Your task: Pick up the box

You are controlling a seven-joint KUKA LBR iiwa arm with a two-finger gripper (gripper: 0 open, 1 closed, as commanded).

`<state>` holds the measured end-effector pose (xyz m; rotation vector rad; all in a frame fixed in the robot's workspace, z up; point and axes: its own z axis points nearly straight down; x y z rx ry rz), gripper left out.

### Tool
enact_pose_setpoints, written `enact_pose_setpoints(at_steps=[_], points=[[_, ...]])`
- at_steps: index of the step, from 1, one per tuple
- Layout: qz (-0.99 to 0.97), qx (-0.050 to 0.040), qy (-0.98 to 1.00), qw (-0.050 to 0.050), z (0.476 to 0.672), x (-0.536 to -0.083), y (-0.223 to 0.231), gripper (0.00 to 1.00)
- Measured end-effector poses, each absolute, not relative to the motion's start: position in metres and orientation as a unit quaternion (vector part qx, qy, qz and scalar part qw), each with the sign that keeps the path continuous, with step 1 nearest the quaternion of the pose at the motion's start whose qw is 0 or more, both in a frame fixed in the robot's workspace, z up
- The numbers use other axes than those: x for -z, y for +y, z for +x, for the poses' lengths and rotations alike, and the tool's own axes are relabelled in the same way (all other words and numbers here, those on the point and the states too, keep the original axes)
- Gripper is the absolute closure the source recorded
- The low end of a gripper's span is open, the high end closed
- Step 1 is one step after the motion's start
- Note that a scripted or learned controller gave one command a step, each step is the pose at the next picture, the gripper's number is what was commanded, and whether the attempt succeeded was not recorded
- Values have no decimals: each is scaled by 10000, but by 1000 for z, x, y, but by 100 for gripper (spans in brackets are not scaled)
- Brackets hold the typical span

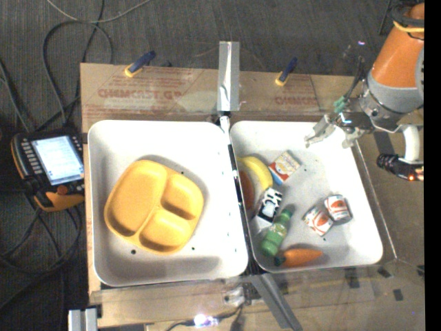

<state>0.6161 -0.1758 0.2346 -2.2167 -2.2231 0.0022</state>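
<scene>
white shallow right bin point(368, 205), small orange-and-white cardboard box point(285, 164) lying near its back, beside a yellow banana point(255, 173).
gripper point(333, 129) released, fingers spread, hovering above the bin's back edge, apart from the box.

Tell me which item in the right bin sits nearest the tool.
The small orange-and-white box, in the bin's upper middle, just below-left of the tool. The banana, can, bottle and carrot lie farther off.

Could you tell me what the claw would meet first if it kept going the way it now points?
The claw points down-left over the right bin. Going on, it would probably meet the box first, with the banana just beyond; depth is hard to judge.
</scene>
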Motion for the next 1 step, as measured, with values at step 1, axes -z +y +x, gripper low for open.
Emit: enact_pose_setpoints(at_steps=[1], points=[[-7536, 12, -6573, -18, 621, -105, -148, 0]])
